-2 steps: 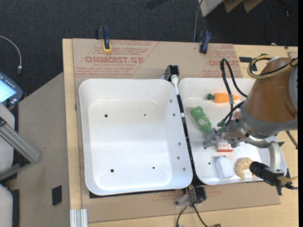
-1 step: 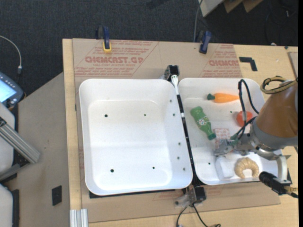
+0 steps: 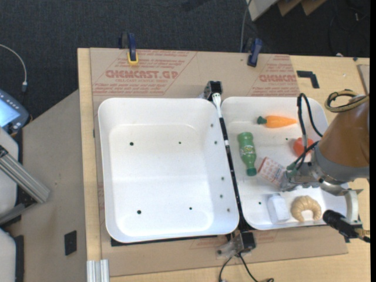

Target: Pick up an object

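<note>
Several objects lie in the right white bin (image 3: 252, 107): an orange plastic carrot (image 3: 277, 121), a green plastic bottle (image 3: 247, 150), a red-patterned packet (image 3: 271, 170), a tan croissant (image 3: 306, 207). Over the packet's right end hang the jaws (image 3: 292, 178); I cannot tell their state.

Glossy white plastic bins (image 3: 117, 116)

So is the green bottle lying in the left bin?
No. The green bottle lies in the right bin, just past the divider between the bins, below the toy carrot.
</note>
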Motion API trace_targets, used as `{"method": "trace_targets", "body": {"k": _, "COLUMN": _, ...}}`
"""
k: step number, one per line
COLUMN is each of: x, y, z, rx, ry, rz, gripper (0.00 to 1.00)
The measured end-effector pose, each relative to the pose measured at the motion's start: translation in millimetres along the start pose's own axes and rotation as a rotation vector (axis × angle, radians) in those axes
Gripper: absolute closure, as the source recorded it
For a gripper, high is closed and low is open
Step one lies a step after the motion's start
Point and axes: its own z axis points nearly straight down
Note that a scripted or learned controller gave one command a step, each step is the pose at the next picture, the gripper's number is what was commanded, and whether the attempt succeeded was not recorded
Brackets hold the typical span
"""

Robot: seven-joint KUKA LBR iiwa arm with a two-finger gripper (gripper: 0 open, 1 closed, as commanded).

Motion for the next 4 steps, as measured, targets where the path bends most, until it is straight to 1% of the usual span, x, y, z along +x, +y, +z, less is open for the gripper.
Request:
{"method": "trace_targets", "body": {"k": 1, "x": 0.1, "y": -0.3, "z": 0.6, "rx": 0.001, "ry": 0.000, "rz": 0.000, "gripper": 0.00}}
{"method": "trace_targets", "body": {"k": 2, "x": 38.8, "y": 4.6, "z": 10.9, "rx": 0.005, "ry": 0.004, "rz": -0.005, "gripper": 0.00}}
{"method": "trace_targets", "body": {"k": 3, "x": 23.3, "y": 50.1, "z": 10.0, "rx": -0.001, "ry": -0.001, "rz": -0.003, "gripper": 0.00}}
{"method": "trace_targets", "body": {"k": 4, "x": 23.6, "y": 48.5, "z": -0.1, "rx": -0.001, "ry": -0.001, "rz": -0.001, "gripper": 1.00}}
